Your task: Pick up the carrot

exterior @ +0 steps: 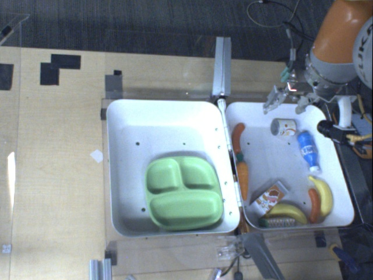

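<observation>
Gripper (289, 100): fingers spread, holding nothing, above the right bin's (344, 212) far rim.
Carrot (242, 179): below-left of the gripper, along the bin's left wall.
Bench (52, 174): pale wood, leftward.
Floor (145, 10): dark, beyond.

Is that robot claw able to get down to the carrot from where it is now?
Probably yes, though awkwardly. The gripper hangs open above the right bin's far edge. Nothing covers the carrot, but it lies tight against the bin's left wall, leaving little finger room.
</observation>
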Robot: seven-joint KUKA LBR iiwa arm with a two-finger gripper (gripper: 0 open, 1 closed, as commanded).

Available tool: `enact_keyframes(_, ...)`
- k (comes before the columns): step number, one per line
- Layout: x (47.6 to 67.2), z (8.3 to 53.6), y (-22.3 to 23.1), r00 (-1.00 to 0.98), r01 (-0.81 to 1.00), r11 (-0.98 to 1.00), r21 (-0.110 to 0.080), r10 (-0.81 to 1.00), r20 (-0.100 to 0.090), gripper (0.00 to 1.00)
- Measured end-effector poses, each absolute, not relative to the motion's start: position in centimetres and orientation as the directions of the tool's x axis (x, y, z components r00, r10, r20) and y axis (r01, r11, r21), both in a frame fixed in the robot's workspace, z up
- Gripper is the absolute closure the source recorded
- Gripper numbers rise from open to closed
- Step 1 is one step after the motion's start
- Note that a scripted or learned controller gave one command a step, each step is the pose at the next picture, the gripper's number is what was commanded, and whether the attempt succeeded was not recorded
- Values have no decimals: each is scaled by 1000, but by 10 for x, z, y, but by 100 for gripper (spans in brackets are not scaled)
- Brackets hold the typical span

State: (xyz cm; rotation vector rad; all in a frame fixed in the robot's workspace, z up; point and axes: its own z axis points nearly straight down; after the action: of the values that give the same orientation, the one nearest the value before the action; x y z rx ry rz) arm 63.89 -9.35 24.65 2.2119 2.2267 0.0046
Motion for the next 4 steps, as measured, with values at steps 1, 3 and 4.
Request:
enact_keyframes(1,590,128,-86,-103,995,103,3,995,0,0)
enact_keyframes(3,528,91,-88,-109,994,109,20,994,-5,0)
enact_keyframes(4,496,91,-88,-188,982,188,23,982,-9,0)
